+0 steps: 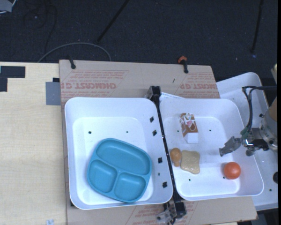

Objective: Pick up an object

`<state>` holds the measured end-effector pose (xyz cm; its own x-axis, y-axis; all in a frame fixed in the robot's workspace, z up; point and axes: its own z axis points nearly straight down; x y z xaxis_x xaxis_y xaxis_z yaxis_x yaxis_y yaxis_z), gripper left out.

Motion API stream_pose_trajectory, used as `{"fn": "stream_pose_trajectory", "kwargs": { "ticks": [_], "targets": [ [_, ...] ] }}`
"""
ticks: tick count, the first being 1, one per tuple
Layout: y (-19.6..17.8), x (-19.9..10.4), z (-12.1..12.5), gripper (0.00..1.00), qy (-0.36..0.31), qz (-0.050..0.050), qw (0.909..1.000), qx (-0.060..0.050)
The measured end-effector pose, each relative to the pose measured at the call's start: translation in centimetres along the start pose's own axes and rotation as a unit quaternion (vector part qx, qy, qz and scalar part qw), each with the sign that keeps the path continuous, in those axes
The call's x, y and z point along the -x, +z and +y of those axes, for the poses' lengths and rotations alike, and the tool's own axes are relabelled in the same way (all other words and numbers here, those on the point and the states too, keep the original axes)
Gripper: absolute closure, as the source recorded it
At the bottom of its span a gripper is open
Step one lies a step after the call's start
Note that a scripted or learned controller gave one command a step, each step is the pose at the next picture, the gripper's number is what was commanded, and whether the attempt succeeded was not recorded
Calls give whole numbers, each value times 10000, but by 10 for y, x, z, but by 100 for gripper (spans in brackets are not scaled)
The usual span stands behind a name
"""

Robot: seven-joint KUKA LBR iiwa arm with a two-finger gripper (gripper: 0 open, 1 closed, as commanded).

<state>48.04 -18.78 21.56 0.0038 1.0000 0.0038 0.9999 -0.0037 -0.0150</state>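
Jaws (232, 145) hover just above the orange ball (232, 170).

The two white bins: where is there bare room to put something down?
Left bin: bare floor above the blue plate. Right bin: free along the near edge below the sponge and orange ball, and between the small carton and gripper. Crowded by the divider, where the brown lump touches the sponge.

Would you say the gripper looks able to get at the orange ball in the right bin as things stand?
Probably yes. The gripper sits just above the orange ball in the right bin, with bare bin floor between them. The nearest other thing, the beige piece, lies well off to the ball's left.
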Motion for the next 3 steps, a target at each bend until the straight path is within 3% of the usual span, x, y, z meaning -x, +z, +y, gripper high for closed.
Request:
{"fn": "stream_pose_trajectory", "kwargs": {
  "ticks": [1, 3],
  "targets": [
    [-6, 0, 3, 0, -18, -12, 10000, 57],
    [107, -1, 7, 0, -16, -1, 10000, 33]
  ]
}}
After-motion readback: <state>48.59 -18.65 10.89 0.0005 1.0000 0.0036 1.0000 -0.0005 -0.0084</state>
